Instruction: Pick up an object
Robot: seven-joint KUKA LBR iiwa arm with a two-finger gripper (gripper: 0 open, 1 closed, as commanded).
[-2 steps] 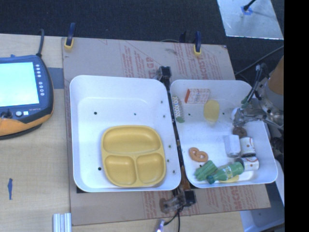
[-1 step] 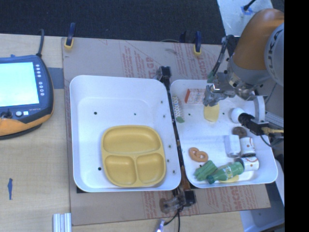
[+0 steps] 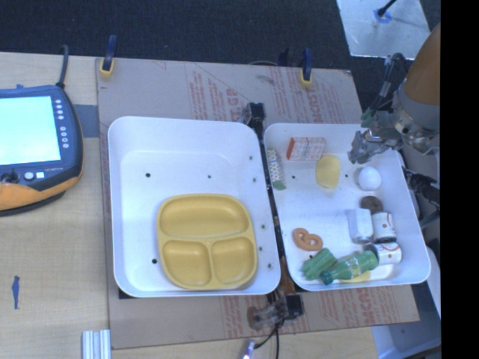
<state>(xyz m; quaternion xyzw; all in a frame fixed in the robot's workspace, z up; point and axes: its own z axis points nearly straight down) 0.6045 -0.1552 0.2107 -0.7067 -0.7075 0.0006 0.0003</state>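
White ball [image 3: 368, 178] is seen just below the gripper [image 3: 359, 149] in the right bin [image 3: 419, 234], and the gripper's state cannot be told.

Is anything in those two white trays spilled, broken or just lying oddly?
Nothing looks spilled or broken. The green bottle lies on its side among jumbled items in the right bin. The yellow divided tray sits flat in the left bin.

Left bin [image 3: 127, 148]: yellow divided tray [image 3: 207, 241] toward its near edge. Right bin [image 3: 415, 223]: small carton [image 3: 305, 149] at far edge, yellow piece [image 3: 328, 171], white ball [image 3: 368, 178], pretzel [image 3: 307, 239], green bottle [image 3: 349, 267] at near edge. Gripper [image 3: 361, 149] over the right bin's far right corner, just beside the ball.
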